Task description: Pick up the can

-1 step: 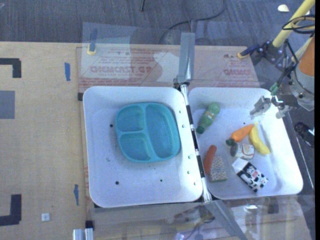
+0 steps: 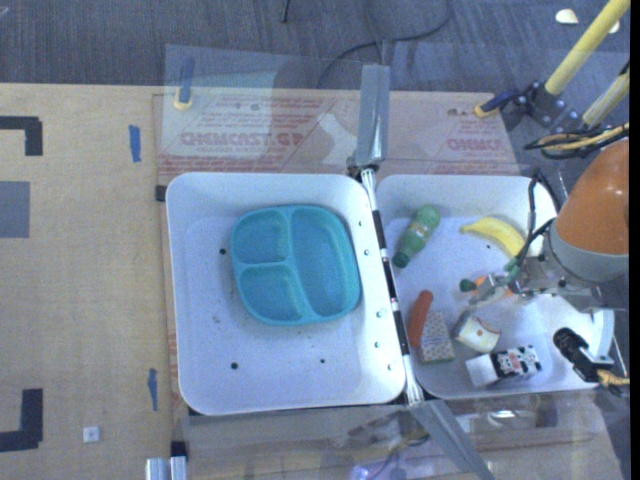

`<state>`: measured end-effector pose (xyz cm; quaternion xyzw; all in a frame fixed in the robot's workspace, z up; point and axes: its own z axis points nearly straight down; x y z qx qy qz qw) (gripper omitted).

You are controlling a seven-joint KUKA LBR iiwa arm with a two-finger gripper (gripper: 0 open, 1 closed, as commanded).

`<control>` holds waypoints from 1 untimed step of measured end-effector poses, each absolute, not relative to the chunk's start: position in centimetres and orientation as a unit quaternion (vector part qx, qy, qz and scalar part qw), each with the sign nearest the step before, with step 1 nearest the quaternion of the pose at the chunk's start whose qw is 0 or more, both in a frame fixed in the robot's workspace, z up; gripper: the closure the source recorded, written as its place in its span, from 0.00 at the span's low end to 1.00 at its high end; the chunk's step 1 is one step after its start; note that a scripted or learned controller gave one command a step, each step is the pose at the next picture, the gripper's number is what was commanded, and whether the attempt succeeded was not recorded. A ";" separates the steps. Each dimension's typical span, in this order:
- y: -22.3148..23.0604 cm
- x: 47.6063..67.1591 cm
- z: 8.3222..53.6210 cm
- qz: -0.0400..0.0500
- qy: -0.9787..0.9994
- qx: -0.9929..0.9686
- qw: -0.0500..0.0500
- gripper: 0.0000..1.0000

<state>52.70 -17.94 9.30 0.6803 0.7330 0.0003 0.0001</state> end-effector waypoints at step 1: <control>-12.7 49.9 8.9 0.003 0.770 0.638 0.007 0.00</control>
